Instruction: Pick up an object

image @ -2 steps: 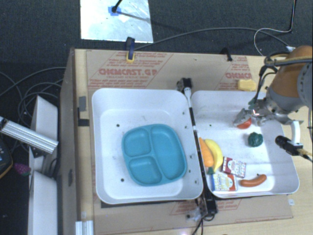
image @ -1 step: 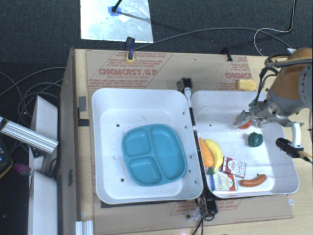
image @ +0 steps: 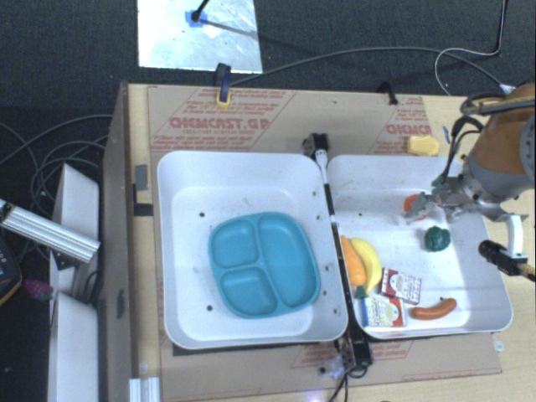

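Note:
The right bin point(image: 481, 308) holds a yellow banana point(image: 368, 260) with an orange carrot-like piece point(image: 353, 262) beside it at the left wall. Two small printed cartons point(image: 392, 298) lie near the front. A reddish sausage point(image: 433, 309) lies to their right. A dark green lump point(image: 436, 239) sits mid-bin. My gripper point(image: 432, 204) is low over the bin's back part, just above the green lump. A small orange-red object point(image: 410, 201) lies right at the gripper's left tip; whether it is touched is unclear.
The left bin point(image: 180, 224) carries a blue divided plate point(image: 264, 263). A yellow block point(image: 423, 146) rests on the cardboard behind the right bin. The arm's orange band point(image: 507, 128) and cables hang over the right bin's back right corner.

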Controlling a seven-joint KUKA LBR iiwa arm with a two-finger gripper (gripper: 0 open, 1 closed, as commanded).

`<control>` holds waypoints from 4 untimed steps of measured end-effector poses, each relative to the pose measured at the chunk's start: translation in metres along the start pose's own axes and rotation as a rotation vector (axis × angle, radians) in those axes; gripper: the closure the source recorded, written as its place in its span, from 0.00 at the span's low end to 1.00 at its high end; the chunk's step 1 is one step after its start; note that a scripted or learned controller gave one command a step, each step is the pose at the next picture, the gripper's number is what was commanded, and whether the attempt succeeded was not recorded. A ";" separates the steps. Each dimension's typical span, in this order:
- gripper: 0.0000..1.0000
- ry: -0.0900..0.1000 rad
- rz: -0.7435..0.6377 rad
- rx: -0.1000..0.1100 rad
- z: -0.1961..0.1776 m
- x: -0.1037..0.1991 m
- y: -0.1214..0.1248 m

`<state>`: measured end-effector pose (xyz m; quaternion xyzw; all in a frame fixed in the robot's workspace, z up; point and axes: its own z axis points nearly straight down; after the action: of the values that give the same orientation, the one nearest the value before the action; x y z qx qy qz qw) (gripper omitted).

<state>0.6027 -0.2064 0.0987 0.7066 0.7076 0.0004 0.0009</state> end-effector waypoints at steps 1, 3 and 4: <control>0.00 0.000 0.000 0.001 0.014 0.000 -0.015; 0.00 0.000 -0.001 0.000 0.014 0.022 0.021; 1.00 0.000 -0.003 -0.002 0.003 0.021 0.022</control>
<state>0.6251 -0.1851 0.0958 0.7056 0.7087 0.0011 0.0019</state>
